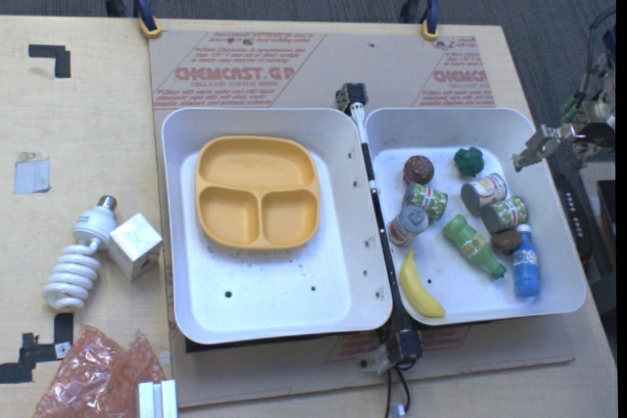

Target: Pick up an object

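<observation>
**Claw poised at the right bin's far corner, objects below and to its left**

Right now the claw [537, 147] sits at the upper right rim of the right bin [558, 299]; whether it is released or clenched I cannot tell, and nothing shows between its tips. Its nearest candidates lie leftward and toward the camera: the green broccoli toy [469, 160], then a can [483, 191]. Farther along, the blue bottle [526, 261] lies with its long axis running near-to-far.

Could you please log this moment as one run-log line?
gripper: at right bin far-right rim | grasp: none seen | banana, blue bottle: in bin | yellow tray: left bin
</observation>
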You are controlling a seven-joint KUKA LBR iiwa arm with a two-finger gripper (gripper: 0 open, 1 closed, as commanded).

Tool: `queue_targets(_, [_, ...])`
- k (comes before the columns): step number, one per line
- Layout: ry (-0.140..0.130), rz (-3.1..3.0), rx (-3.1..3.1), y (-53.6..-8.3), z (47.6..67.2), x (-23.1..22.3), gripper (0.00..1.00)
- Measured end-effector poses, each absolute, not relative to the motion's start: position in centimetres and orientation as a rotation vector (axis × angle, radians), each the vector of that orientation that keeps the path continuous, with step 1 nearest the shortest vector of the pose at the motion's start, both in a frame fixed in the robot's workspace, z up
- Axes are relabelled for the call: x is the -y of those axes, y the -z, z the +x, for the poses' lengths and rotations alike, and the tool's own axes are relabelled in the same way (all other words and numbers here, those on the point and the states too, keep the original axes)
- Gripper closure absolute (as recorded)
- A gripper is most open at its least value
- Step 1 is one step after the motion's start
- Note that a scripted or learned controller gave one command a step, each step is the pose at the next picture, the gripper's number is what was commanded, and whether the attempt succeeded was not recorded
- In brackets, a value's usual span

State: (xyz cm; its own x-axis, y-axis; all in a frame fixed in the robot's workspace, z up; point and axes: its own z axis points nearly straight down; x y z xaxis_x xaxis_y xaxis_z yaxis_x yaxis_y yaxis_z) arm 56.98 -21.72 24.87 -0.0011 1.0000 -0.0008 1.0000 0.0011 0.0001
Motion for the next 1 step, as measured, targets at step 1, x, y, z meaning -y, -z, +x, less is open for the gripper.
queue_targets(1, [0.000,2.218,-2.225,-9.25,61.18,20.93,0.00])
